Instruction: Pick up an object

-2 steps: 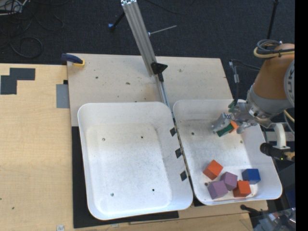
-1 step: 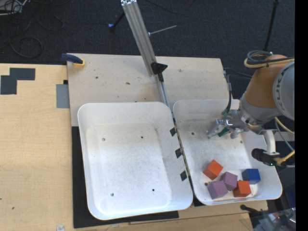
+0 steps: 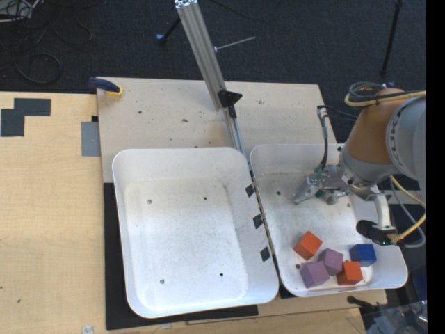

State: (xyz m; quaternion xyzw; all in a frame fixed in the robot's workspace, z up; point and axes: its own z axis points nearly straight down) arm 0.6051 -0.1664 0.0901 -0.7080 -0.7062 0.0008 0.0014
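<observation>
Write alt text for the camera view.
A grey arm's tool hangs over the right shallow white bin, above five small blocks at its near end: two orange, two purple, one blue. The left shallow white bin sits alongside.

Even, bright light; soft focus throughout.

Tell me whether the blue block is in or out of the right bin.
In. The blue block rests on the right bin floor near its lower right rim.

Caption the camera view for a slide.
Gripper hovers in the right bin, above a cluster of coloured blocks.
</observation>
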